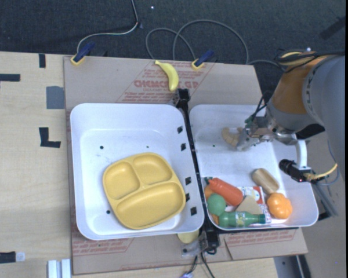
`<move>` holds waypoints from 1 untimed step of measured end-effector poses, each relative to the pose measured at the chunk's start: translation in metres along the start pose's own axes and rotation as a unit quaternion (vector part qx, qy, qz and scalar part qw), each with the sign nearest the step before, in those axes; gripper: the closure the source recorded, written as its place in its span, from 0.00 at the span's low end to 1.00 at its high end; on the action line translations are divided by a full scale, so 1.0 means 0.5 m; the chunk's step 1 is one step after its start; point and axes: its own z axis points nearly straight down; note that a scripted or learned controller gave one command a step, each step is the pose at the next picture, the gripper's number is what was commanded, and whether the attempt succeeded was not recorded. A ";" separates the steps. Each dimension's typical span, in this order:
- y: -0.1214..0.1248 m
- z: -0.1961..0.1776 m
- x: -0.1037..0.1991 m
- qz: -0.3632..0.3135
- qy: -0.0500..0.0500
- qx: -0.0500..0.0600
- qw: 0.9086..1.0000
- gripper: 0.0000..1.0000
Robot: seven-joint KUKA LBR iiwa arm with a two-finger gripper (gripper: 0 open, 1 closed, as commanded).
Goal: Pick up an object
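Observation:
The right white bin (pixel 220 117) holds several toy foods along its near side: an orange carrot (pixel 225 190), a green round piece (pixel 216 204), a green bottle (pixel 242 218), an orange fruit (pixel 279 205), a brown bread-like piece (pixel 265 179) and a small red and white carton (pixel 256 197). A tan lump (pixel 230 135) lies alone in the far part of that bin. My gripper (pixel 247 138) is low in the bin, right beside the tan lump on its right. The grey arm with its orange band (pixel 290 91) reaches in from the right.
In the left white bin (pixel 87 126) lies a yellow divided plate (pixel 144 189). A yellow banana (pixel 168 74) rests on the cardboard behind the bins. Clamps (pixel 81 54) and cables (pixel 197 33) sit along the far edge. A black divider (pixel 188 149) runs between the bins.

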 end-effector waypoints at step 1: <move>0.000 -0.018 0.002 -0.001 0.001 0.001 1.000 1.00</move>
